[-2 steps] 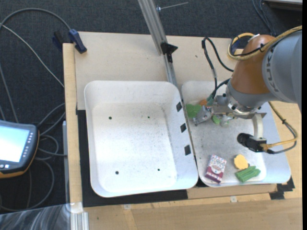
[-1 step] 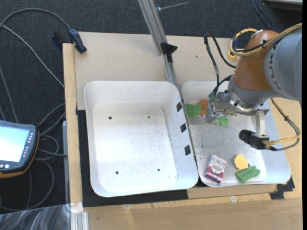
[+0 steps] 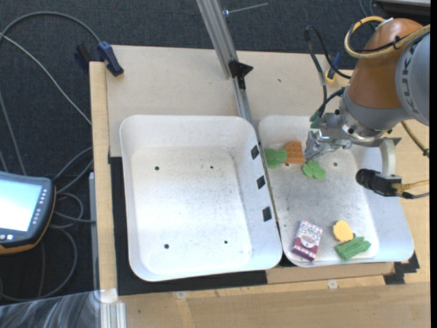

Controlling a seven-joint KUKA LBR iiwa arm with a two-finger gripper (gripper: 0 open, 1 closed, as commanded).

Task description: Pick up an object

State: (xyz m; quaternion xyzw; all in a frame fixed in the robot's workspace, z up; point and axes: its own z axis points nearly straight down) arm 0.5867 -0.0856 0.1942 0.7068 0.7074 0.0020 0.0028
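My gripper (image 3: 315,152) hangs low over the upper part of the right bin (image 3: 382,203). Just beside and below its tip lies a green leafy toy (image 3: 315,171). Left of the tip an orange block (image 3: 294,153) rests against another green piece (image 3: 275,157). Near the bin's front edge sit a small maroon and white packet (image 3: 307,240), a yellow piece (image 3: 343,230) and a green ridged piece (image 3: 352,247). Nothing shows between the gripper's tips.
The left bin (image 3: 136,142) lies beside the right one, parted by a rim with black clips (image 3: 261,182). A metal pole (image 3: 220,29) slants up from the bench's back. Cables trail at the right, and a pendant screen (image 3: 20,210) lies off the bench at left.
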